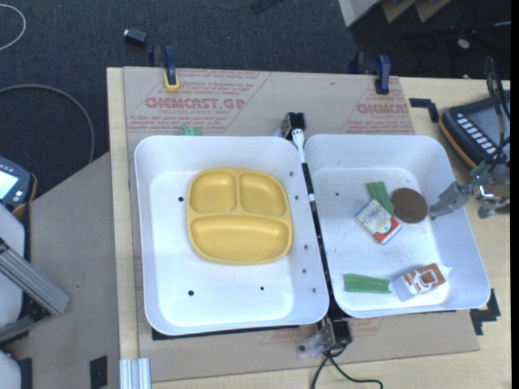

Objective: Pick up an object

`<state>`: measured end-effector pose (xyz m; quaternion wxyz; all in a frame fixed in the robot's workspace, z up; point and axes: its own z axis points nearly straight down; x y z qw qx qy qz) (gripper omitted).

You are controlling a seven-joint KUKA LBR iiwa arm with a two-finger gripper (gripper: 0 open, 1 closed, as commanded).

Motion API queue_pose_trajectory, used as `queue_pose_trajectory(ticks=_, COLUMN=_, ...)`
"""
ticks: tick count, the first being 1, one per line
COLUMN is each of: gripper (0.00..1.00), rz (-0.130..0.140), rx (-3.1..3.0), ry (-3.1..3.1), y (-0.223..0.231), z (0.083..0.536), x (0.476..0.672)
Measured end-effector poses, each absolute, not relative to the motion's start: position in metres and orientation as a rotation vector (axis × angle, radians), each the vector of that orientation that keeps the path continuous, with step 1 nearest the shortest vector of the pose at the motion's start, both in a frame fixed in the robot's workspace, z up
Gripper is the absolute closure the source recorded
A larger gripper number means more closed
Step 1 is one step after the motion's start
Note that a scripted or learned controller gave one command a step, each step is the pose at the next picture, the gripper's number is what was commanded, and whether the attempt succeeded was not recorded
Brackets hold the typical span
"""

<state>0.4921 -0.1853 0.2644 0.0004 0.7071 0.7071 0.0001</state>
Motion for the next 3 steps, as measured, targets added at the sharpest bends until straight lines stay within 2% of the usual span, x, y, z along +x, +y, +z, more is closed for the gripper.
queue_pose_trajectory(ticks=1, gripper=1.00, rz=0.002, rx=2.217, ry=2.220, y=-0.185, z=0.275, x=0.493)
queue_pose_trajectory(ticks=3, gripper=1.00, rz=0.008, rx=2.210, ry=2.227, y=-0.070, z=0.356, x=0.512)
